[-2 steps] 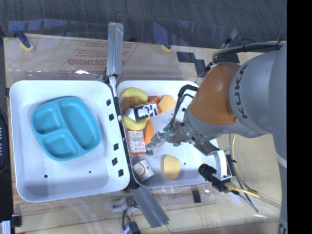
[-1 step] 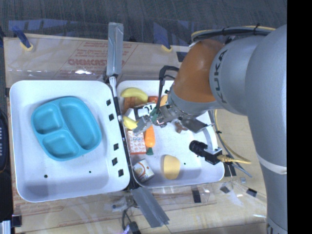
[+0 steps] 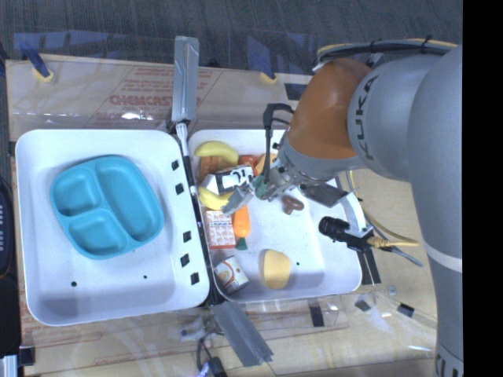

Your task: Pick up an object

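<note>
End effector sits low in the right bin, its grip impossible to read, tip over a carrot and banana. Carrot looks light, stiff, smooth; best pinched across its middle.

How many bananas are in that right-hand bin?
2. One banana lies at the bin's far left corner; another banana sits just nearer, by the left wall. The arm may hide more.
</note>
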